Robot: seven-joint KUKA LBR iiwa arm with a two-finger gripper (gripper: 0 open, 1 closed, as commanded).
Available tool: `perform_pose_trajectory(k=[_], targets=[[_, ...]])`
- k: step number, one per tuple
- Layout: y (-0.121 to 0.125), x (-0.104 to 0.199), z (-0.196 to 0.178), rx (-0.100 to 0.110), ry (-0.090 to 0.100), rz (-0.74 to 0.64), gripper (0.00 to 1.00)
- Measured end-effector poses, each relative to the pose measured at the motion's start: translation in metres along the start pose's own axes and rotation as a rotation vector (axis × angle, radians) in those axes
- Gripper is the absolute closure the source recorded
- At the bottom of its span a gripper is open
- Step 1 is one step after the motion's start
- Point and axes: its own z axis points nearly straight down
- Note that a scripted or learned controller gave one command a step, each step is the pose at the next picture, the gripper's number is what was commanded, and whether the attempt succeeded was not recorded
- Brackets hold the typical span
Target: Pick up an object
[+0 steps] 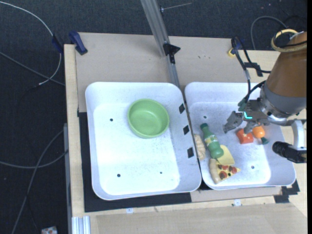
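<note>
Hovering over the right bin (273, 177), gripper (240, 121) with jaws apart, clamped on nothing

Lying just beside the fingertips: red block (245, 137) and orange ball (259, 131); resting nearer the bin's left wall: green bottle (211, 141), pizza slice (222, 167); sitting in the left bin (105, 169): green bowl (148, 117)

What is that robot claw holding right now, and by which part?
It cannot be told: the end effector hangs just above the small red and orange toy pieces, with nothing clearly between its fingers.
</note>
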Motion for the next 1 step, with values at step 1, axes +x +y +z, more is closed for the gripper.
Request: perform_pose_trajectory(k=[1], targets=[[0.0013, -0.0001, -0.0029, -0.006, 0.0, -0.001, 0.0]])
